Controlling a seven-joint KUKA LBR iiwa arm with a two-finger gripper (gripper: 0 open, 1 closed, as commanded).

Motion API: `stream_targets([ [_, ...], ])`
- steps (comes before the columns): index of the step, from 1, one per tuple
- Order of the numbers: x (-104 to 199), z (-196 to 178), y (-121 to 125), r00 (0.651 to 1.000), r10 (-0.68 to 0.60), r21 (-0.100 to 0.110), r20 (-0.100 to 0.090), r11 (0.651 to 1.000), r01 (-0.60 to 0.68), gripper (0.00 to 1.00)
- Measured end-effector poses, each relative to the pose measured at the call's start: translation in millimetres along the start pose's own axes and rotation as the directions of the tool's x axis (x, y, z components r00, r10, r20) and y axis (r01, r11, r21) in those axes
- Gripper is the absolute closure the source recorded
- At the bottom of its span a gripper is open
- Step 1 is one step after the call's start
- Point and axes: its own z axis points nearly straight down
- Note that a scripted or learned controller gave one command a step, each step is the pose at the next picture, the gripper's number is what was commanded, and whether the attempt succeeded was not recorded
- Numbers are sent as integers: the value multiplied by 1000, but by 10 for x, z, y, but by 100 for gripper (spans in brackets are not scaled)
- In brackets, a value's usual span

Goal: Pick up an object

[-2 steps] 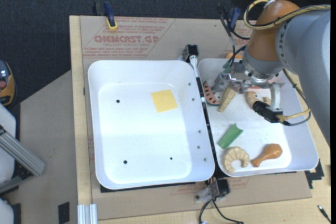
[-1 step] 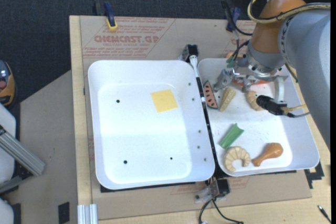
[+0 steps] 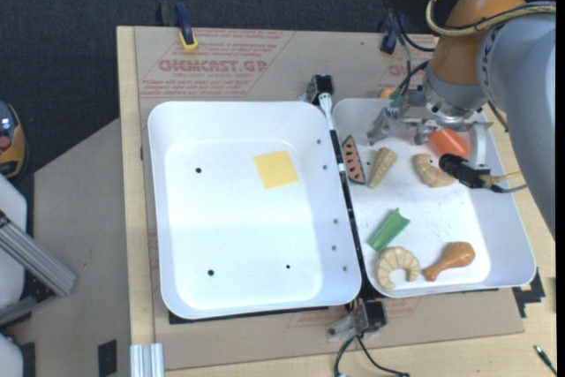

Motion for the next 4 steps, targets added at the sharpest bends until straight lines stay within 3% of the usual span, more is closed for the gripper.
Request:
stream_targets([
  [1, -978, -780, 27, 1000, 2, -7, -12, 1000, -2, 0],
  [2, -705, -222, -48, 1000, 0, -23, 7, 1000, 0, 0],
  [4, -692, -200, -53, 1000, 0, -21, 5, 1000, 0, 0],
])
